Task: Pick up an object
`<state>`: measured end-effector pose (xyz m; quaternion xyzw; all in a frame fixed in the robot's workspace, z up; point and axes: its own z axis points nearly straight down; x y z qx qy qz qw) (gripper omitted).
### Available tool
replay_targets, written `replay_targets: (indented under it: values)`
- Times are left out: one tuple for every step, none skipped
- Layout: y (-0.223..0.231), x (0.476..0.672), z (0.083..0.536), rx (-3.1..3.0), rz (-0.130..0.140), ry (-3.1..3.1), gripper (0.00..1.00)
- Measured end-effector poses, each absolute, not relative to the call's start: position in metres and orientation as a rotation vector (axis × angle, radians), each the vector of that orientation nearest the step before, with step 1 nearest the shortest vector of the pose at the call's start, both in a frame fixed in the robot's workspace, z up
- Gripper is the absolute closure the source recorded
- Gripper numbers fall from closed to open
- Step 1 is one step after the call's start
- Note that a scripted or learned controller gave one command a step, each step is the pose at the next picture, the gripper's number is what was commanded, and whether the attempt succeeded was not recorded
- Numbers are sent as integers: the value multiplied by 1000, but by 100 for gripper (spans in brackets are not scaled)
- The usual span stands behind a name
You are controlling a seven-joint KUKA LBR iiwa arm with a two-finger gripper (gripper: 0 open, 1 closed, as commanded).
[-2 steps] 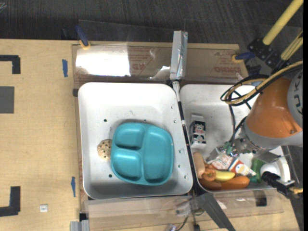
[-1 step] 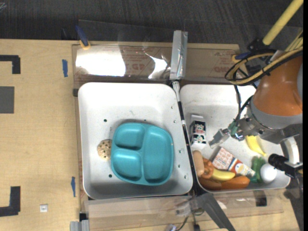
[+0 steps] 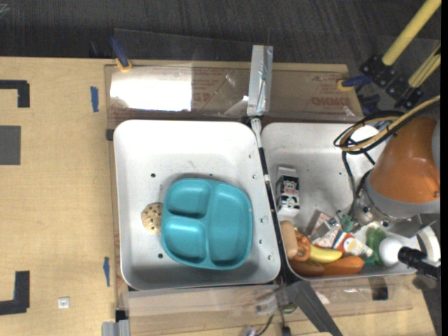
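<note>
The claw (image 3: 353, 224) hangs over the right bin (image 3: 315, 145); finger state cannot be determined. The toy pile (image 3: 325, 247) lies directly near-left of it, long axis left-right.

Very little is reading clearly here. Faint reddish print is showing on the brown cardboard panel (image 3: 308, 93) standing behind the two bins, mirrored or upside down, and its letters are not resolving into a sure word. More reddish lines of print are lying on the same cardboard behind the clear plastic sheet (image 3: 210, 86), too small to make out. A small carton (image 3: 288, 191) in the right bin (image 3: 308, 142) is carrying a dark label with a picture, its wording staying too blurred to read.
</note>
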<state>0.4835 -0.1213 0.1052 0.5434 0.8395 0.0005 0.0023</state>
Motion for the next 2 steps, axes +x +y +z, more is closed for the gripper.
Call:
replay_targets:
  values:
    - [-107, 564, 88, 1963, 8, 2444, 0]
    - [-102, 481, 88, 2019, 5, 2402, 0]
